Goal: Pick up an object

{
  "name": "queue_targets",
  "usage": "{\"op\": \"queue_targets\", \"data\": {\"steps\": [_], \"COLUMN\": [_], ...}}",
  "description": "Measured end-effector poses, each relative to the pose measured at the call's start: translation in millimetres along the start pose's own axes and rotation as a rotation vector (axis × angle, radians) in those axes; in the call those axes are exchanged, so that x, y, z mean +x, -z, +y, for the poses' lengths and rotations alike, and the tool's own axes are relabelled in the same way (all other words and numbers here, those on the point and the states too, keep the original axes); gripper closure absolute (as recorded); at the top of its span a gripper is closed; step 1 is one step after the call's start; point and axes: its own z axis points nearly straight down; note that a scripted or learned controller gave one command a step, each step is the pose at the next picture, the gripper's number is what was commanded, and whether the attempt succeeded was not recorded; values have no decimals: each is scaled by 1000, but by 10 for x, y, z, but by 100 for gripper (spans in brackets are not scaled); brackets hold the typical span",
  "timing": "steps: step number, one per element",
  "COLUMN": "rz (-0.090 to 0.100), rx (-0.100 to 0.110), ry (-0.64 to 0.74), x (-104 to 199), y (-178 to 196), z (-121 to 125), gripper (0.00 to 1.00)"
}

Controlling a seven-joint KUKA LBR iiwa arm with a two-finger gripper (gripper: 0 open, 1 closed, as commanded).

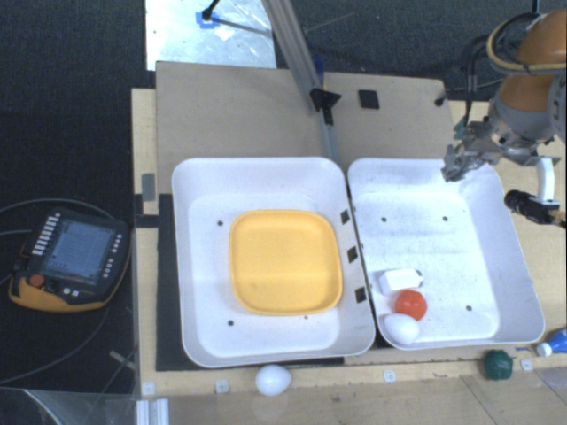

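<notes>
In the right bin [461, 237], near its front left corner, lie a white block [400, 280], an orange-red ball [410, 305] and a white egg-shaped object [401, 328], close together. My gripper [458, 165] hangs over the bin's back right corner, far from those three objects. Nothing shows between its fingers, and whether they are parted is too small to tell. The left bin [204, 237] holds a yellow square plate [285, 261].
A white egg [273, 380] lies on the bench in front of the left bin. A dark green ball [498, 364] and a blue-capped item [551, 346] sit at the front right. A teach pendant [69, 257] rests on the floor at left. A metal pole [297, 38] slants behind the bins.
</notes>
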Motion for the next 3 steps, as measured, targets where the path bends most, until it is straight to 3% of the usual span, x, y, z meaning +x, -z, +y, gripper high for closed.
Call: {"op": "queue_targets", "data": {"steps": [2, 3], "rz": [0, 2], "rx": [0, 4], "ry": [0, 4], "x": [93, 578], "y": [1106, 1139], "z": [9, -166], "gripper": [100, 100]}}
